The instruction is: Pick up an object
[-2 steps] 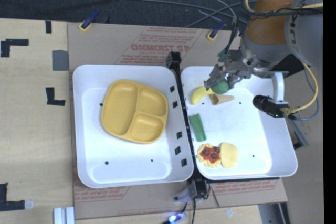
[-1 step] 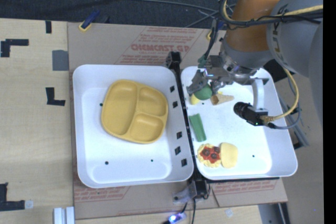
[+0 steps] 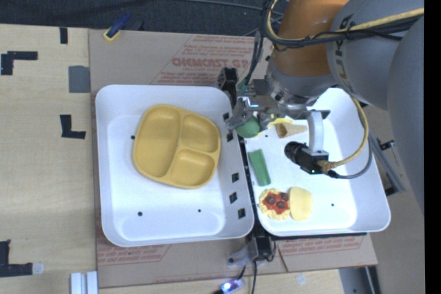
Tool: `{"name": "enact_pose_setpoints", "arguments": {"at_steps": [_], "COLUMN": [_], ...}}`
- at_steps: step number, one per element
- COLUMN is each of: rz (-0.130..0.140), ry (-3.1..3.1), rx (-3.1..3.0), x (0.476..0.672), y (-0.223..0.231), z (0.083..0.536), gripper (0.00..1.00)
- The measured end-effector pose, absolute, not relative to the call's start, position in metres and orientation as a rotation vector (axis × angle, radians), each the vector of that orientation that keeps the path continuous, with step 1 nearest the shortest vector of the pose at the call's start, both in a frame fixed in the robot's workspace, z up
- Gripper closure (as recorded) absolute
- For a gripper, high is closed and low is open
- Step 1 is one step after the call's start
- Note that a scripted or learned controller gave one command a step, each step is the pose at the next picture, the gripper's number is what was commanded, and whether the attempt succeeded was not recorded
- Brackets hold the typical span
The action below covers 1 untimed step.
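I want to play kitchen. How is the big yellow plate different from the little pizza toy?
The yellow plate is much bigger than the pizza toy. The plate is plain yellow with three compartments; the pizza toy has red topping with dark spots. The plate lies in the left bin; the pizza toy lies in the right bin, beside a pale yellow piece. Both lie flat.

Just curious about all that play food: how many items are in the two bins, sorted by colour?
Yellow: 2, the divided plate and a round piece
Green: 2, a stick and a chunk
Tan wedge: 1
Red-topped pizza slice: 1
Total: 6
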<state>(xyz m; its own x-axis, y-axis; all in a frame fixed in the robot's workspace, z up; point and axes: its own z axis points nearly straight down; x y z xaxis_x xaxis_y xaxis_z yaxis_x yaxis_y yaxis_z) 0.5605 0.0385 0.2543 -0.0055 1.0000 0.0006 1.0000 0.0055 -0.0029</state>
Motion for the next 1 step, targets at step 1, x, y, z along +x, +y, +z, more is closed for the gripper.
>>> {"name": "enact_pose_setpoints", "arguments": {"at_steps": [1], "rz": [0.003], "ry": [-2.227], "rx": [-2.213], "x": [0.5443], "y": [0.0858], "z": [0.2550], "gripper": [1.00]}}
